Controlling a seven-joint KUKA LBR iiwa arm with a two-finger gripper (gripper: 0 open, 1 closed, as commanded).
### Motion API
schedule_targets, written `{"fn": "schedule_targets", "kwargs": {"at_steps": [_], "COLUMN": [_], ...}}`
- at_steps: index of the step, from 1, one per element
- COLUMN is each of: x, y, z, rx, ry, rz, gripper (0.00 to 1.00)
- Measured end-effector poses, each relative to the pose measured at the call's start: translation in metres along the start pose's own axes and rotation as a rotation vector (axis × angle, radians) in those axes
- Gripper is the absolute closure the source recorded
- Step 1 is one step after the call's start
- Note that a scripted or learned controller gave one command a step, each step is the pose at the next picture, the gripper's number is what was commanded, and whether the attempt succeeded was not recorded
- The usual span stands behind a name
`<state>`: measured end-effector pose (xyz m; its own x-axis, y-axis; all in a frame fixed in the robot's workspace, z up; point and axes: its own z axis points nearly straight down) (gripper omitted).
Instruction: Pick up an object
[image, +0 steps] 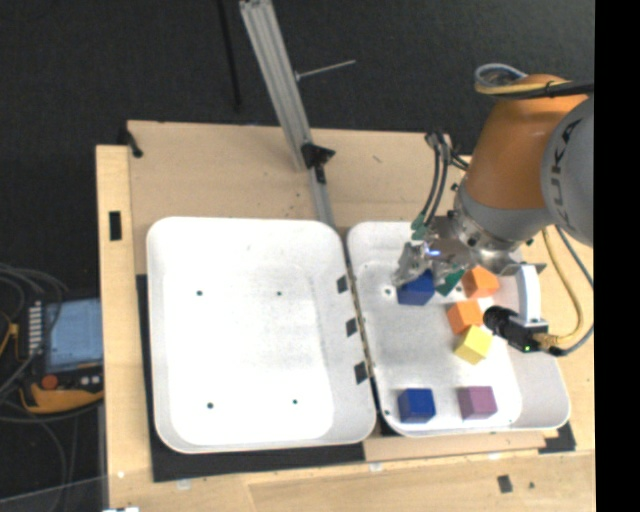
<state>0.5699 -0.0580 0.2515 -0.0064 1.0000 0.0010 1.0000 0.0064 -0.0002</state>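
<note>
A blue block (416, 290) sat in the upper part of the right bin (395, 400), directly under the gripper (424, 268), which came down over it from the upper right. The block's upper edge was hidden by the gripper, and whether it sat between the fingers or merely below them could not be told; nor could the spread of the fingers be read at this size. Just right of that block, partly tucked beneath the wrist, lay an orange block (482, 282), with a second orange block (463, 316) slightly below it and a yellow block (474, 343) touching or nearly touching that one at its lower right. Near the bin's front edge, well apart from the cluster, another blue block (416, 404) and a purple block (477, 402) rested side by side with a gap between them. The arm (515, 160), orange-banded above a grey wrist, entered from the right over the bin's far corner. The left bin (245, 330) lay alongside, touching the right one along their shared rim. Both bins rested on a tan bench (210, 165); a slanted metal pole (285, 85) crossed the bench's far side.
</note>
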Motion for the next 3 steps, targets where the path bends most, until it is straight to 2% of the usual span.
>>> {"fn": "schedule_targets", "kwargs": {"at_steps": [1,2,3], "x": [0.050,0.092,0.138], "y": [-0.019,-0.039,-0.046], "z": [-0.007,0.007,0.018], "rx": [0.000,0.002,0.002], "ry": [0.001,-0.001,0.000], "rz": [-0.001,0.000,0.000], "gripper": [1.00,1.00,1.00]}}
